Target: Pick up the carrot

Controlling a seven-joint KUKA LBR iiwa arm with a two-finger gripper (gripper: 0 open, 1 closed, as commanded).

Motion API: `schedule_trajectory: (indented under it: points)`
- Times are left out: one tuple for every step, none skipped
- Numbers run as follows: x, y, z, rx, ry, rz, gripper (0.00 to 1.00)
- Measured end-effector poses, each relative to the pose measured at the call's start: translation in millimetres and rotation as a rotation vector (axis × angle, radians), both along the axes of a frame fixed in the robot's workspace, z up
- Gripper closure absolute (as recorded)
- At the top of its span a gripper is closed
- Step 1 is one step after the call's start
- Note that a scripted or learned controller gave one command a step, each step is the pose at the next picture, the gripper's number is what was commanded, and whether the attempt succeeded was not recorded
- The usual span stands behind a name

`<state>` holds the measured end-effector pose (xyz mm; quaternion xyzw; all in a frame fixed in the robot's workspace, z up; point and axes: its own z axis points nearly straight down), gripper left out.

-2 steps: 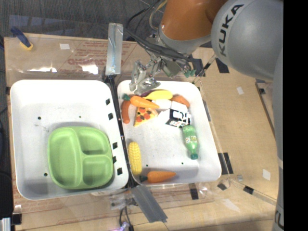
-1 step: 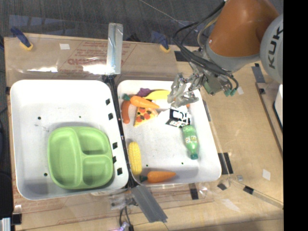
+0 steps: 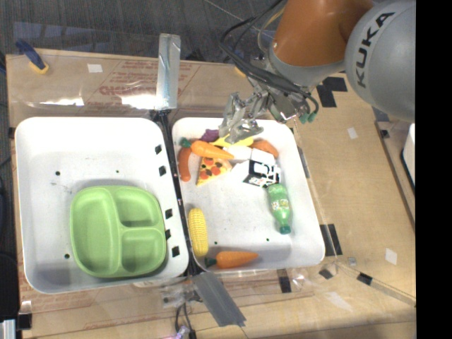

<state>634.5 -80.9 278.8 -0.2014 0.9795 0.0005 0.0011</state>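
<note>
Looking down from the camera view, the gripper (image 3: 240, 123) hangs over the far end of the right bin (image 3: 300, 189), above a crowded heap of toy food; whether it is open or closed cannot be told from here. Just below it lies a carrot (image 3: 209, 150), touching a pizza slice (image 3: 212, 167) and a yellow piece (image 3: 236, 142), with a sausage (image 3: 184, 163) beside it. A second carrot (image 3: 235, 259) rests at the near wall, next to a corn cob (image 3: 198, 231) and apart from the heap. A green bottle (image 3: 280, 206) and a black-and-white carton (image 3: 262, 172) lie between. The left bin (image 3: 42, 154) holds a green tray (image 3: 118, 229).

Risk, as I judge it: in that clutter a descent may catch the yellow piece or pizza slice instead, or nudge the carrot aside so it slips out
</note>
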Motion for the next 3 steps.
schedule_trajectory:
  points:
    - [23.2,14.9,10.1,-0.002,-0.004,0.132,1.00]
    - [22.8,59.4,11.4,-0.001,-0.002,0.275,1.00]
    - [22.4,104.1,3.3,-0.001,0.000,0.496,1.00]
